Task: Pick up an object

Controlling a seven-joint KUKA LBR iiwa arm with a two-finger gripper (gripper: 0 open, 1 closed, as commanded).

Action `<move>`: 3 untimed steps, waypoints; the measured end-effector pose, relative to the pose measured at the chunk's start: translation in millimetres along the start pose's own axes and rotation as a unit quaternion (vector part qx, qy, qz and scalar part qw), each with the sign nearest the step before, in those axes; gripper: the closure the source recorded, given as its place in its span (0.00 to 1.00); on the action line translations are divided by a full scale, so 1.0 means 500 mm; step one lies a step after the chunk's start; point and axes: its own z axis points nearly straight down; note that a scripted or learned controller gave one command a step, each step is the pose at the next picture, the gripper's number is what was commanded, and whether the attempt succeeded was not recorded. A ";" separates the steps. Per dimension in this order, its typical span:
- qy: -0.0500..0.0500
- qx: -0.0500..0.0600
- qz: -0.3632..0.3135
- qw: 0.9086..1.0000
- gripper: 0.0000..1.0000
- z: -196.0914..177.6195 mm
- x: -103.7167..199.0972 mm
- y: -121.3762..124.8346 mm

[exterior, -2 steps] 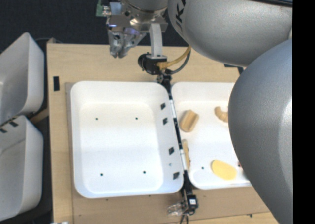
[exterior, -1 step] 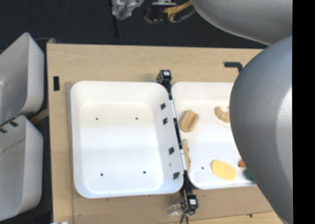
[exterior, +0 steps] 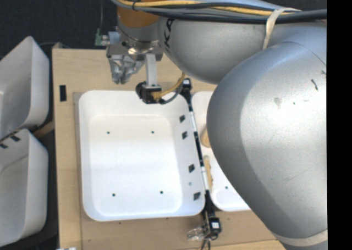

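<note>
My gripper [exterior: 124, 72] hangs below the orange band, over the far rim of the left white bin [exterior: 83, 150], near its back left part. Nothing shows between its tips. A black fitting with a cable [exterior: 149, 92] hangs just right of it, over the bin's back edge. In the right white bin [exterior: 231, 204] a tan object [exterior: 204, 137] peeks out beside the divider, and a second tan sliver [exterior: 207, 167] lies a little nearer. The arm's grey body hides most of that bin.
The big grey arm [exterior: 264, 133] covers the right half of the view. A black strip with clips [exterior: 193, 144] runs along the edge between the bins. White moulded shapes [exterior: 19, 133] stand left of the wooden bench [exterior: 65, 133]. A small metal clip [exterior: 202, 233] lies at the front edge.
</note>
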 end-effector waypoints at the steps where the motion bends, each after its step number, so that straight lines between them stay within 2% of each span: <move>1: 0.005 -0.013 -0.002 1.000 1.00 -0.242 0.001 0.002; 2: 0.001 -0.002 0.000 1.000 1.00 0.025 0.001 0.001; 3: 0.003 -0.008 -0.001 1.000 1.00 -0.015 0.002 0.005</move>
